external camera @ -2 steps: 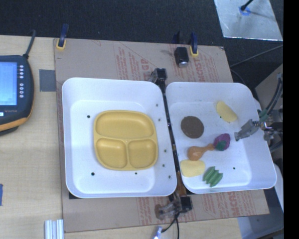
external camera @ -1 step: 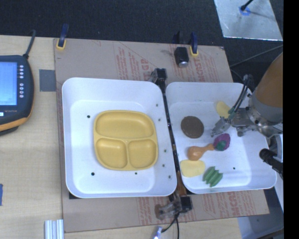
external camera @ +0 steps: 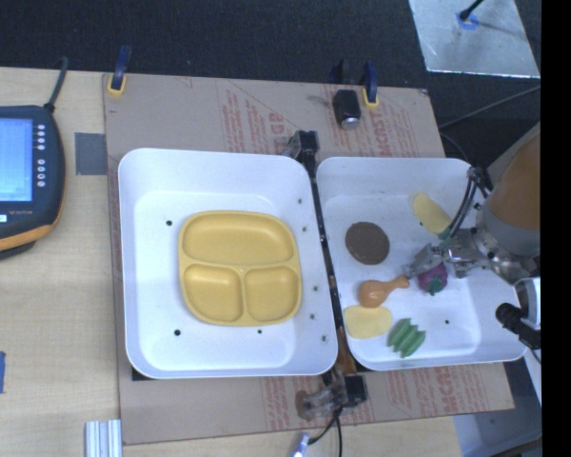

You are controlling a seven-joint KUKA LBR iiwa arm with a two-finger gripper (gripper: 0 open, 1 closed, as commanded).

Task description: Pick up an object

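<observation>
Several toy foods lie in the right bin. A brown disc sits near its middle and a pale yellow piece lies toward the back right. An orange drumstick, a flat yellow piece and a green pod lie toward the front. A small purple object sits right of the drumstick. My gripper reaches in from the right, low over the bin, directly above and touching or nearly touching the purple object. The arm's body hides the bin's right wall.
The left bin holds a yellow divided plate. A teach pendant rests on the bench at far left. Clamps and cables sit along the cardboard's back and front edges.
</observation>
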